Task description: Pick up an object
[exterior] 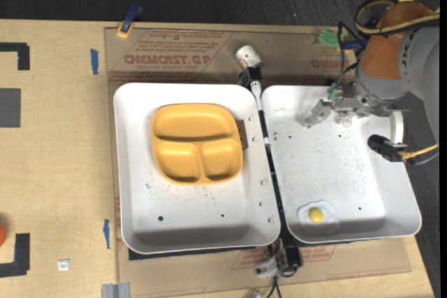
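A toy fried egg, white with a yellow yolk, lies near the front edge of the right bin. A yellow plate with three compartments rests in the left bin. My gripper hangs over the back part of the right bin, far behind the egg. It is open, its fingers spread apart with nothing between them. The grey arm with its orange band reaches in from the upper right.
A black divider runs between the two bins. A small white and black fixture sits behind them. A black cable hangs from the arm over the right bin's right side. Cardboard bench extends to the left.
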You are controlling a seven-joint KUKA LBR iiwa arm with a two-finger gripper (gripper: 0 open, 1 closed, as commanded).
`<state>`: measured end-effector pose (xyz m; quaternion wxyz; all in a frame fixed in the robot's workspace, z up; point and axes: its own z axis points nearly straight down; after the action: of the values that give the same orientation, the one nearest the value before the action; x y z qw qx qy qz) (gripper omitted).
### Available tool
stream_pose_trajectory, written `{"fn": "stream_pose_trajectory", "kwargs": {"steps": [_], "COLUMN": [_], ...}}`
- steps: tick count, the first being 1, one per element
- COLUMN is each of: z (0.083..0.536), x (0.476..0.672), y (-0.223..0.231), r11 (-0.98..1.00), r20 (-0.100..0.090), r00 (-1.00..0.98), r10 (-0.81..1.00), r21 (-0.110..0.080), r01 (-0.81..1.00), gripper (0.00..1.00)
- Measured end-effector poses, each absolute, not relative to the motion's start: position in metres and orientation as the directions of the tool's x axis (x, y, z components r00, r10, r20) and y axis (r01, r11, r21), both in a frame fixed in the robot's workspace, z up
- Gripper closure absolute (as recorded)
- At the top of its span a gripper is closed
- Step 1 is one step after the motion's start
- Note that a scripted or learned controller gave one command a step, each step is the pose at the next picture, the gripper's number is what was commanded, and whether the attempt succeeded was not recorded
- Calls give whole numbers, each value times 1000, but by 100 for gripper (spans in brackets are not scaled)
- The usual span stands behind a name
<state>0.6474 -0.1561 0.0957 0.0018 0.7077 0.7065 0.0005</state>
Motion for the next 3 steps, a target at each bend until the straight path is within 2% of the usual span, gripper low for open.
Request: {"fn": "stream_pose_trajectory", "kwargs": {"steps": [1, 3], "z": [85, 85], "x": [601, 601], "y": [-93, -93], "r11": [-41, -42], "r20": [1, 1], "r00": [41, 42], "r10": [999, 999], "r21": [-1, 0], "r01": [999, 999], "gripper": [0, 0]}}
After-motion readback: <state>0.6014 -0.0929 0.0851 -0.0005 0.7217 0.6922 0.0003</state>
